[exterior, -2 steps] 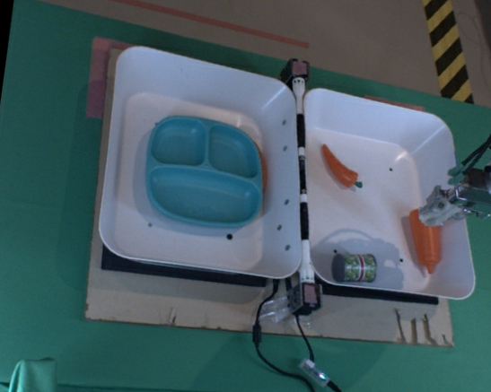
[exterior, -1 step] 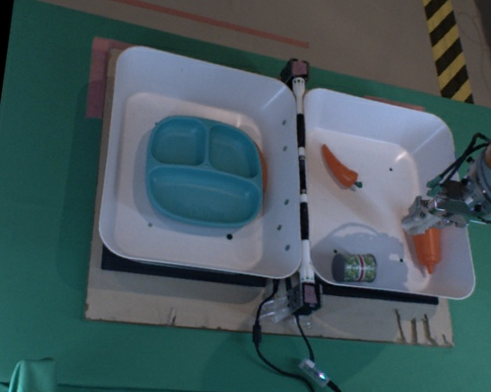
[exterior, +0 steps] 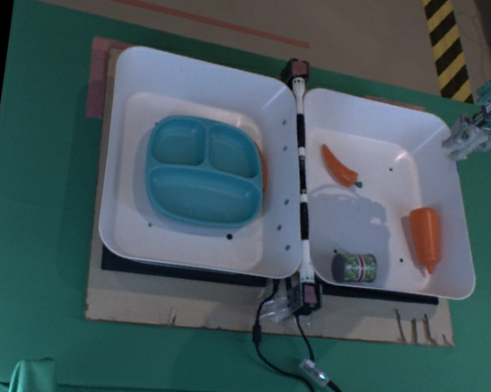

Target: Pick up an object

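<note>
The right bin holds three objects. An orange chili pepper lies near its left wall. An orange carrot lies against the right wall. A small can with a green label rests on its side near the front edge. My gripper hangs above the right bin's back right corner, off to the right of all three objects, with nothing between its fingers.
The left bin holds a teal divided plate, with an orange thing peeking from behind its right edge. A black-and-white divider bar runs between the bins. Cables trail over the green mat in front.
</note>
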`<state>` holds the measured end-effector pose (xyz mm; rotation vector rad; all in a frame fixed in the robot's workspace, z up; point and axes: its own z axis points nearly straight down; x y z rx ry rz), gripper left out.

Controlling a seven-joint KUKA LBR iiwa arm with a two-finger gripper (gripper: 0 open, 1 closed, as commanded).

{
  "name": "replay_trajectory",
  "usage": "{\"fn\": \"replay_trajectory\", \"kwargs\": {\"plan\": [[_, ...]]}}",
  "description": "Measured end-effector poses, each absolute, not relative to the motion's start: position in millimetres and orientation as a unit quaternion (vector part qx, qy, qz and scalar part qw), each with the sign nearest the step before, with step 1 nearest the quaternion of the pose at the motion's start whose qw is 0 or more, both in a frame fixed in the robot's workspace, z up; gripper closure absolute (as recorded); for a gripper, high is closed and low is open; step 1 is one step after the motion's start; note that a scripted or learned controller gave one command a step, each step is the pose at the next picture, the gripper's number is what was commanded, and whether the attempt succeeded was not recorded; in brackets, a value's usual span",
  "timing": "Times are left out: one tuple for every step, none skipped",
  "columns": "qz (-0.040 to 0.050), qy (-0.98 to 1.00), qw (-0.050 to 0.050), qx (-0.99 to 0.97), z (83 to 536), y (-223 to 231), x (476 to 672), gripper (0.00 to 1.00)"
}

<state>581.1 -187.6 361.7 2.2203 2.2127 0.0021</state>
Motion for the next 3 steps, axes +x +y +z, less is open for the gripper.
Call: {"fn": "replay_trajectory", "kwargs": {"plan": [[0.0007,0.706,0.002,0.708,324,-134,593.8,1.00],[0.0006,0.706,0.004,0.709,347,-186,631.1,1.00],[0.0002,0.706,0.003,0.709,274,-188,612.2,1.00]]}}
